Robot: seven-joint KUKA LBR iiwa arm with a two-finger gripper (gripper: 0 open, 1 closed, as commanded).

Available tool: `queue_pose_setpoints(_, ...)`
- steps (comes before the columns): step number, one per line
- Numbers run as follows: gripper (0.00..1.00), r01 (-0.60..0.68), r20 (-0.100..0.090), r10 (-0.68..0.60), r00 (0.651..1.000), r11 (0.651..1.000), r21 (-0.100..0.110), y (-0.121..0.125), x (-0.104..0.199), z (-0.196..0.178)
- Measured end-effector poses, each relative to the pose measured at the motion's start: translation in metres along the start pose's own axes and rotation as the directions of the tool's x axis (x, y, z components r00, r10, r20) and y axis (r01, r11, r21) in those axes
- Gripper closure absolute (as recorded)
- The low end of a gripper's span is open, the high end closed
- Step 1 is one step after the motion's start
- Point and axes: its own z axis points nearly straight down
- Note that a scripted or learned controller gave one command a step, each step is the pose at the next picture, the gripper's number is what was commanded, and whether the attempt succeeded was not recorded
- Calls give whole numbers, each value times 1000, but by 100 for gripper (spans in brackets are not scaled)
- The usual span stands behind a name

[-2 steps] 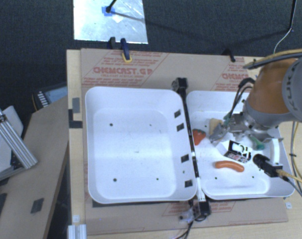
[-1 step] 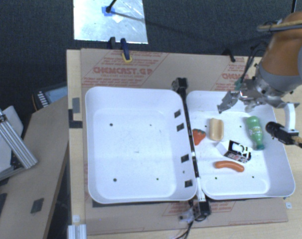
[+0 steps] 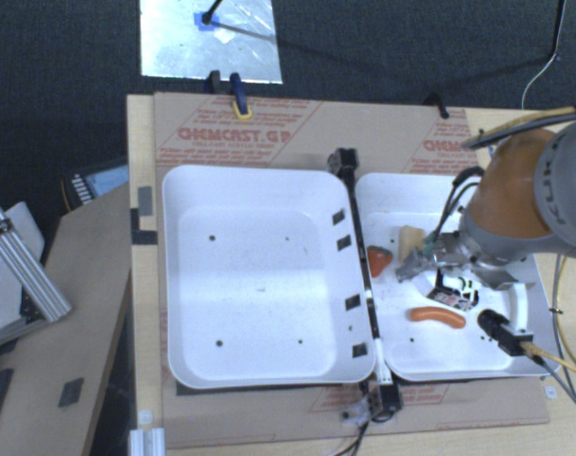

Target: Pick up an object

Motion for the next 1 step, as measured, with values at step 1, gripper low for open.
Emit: queue_pose_setpoints(1,0,5,-5,-5,1000,1000,5,90,54,-79)
